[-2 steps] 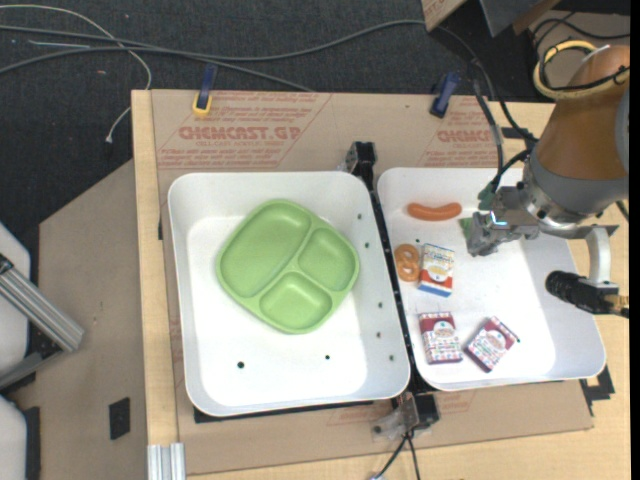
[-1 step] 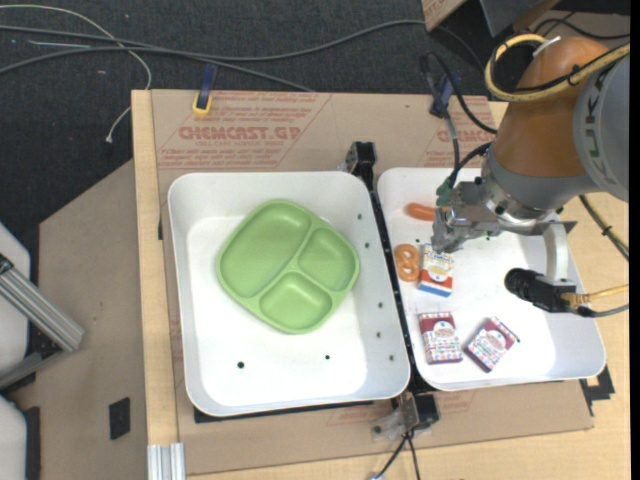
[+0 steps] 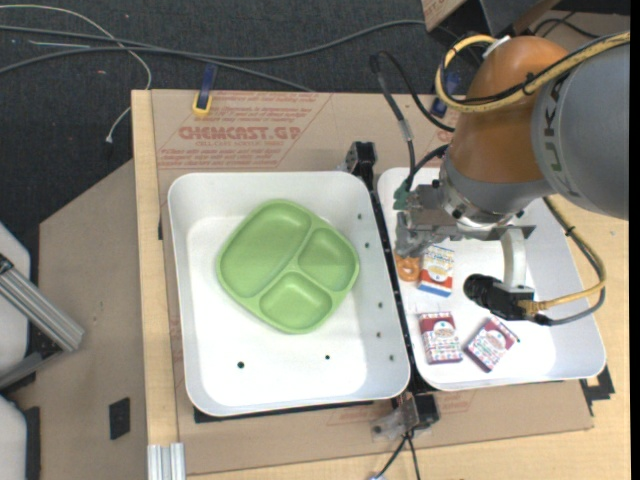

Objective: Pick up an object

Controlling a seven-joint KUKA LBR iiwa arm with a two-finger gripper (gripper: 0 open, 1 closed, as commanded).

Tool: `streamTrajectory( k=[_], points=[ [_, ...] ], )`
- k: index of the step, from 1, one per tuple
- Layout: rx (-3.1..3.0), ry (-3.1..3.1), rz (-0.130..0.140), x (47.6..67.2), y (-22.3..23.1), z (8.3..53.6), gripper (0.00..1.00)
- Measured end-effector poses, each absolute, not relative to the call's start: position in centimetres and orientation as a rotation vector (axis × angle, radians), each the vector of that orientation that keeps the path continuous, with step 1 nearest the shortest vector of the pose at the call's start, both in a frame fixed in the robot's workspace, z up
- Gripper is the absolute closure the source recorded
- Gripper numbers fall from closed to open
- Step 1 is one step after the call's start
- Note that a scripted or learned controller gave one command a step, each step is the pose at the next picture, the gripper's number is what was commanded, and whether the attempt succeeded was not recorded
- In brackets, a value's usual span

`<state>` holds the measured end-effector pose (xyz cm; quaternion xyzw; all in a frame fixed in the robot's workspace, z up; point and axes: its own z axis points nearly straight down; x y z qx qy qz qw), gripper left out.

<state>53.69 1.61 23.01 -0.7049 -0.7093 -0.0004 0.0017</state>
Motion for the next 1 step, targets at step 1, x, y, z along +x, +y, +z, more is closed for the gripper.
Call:
streamTrajectory(
  k=[1],
  points=[
    [-2.211,-2.228,-0.002,52.73,7.64,23.48,1.00]
  ],
)
